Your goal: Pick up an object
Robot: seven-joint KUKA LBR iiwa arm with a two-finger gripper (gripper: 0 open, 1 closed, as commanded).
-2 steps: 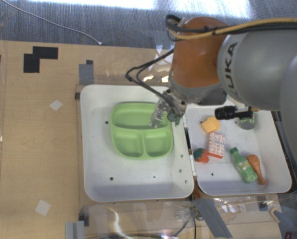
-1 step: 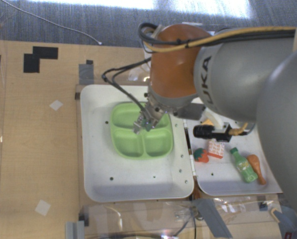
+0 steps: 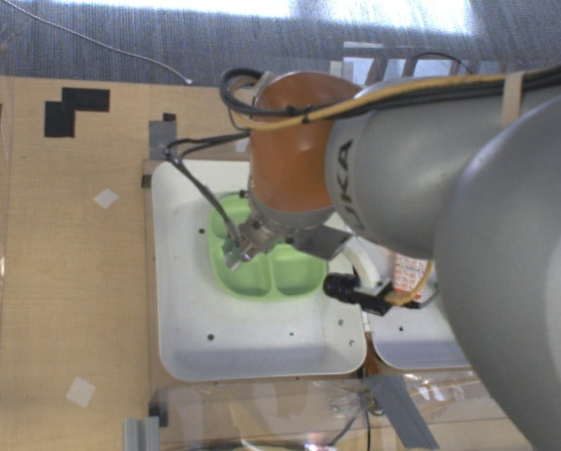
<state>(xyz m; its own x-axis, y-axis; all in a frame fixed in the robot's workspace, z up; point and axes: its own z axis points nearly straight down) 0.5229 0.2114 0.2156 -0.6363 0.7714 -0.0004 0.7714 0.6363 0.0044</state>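
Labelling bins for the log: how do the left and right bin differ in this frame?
The left bin shows most of its floor and rim; the right bin is largely covered by the arm, leaving a near corner. The left bin holds a green divided tray, with the gripper over it; the right bin shows a printed packet. Both are shallow and white.

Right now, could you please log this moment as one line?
arm: over left bin | gripper: low at green divided tray | grasp: unconfirmed | right bin: partly hidden

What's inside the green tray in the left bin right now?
The green tray's visible compartments look bare; the gripper sits over its left side, and the arm covers the back part.
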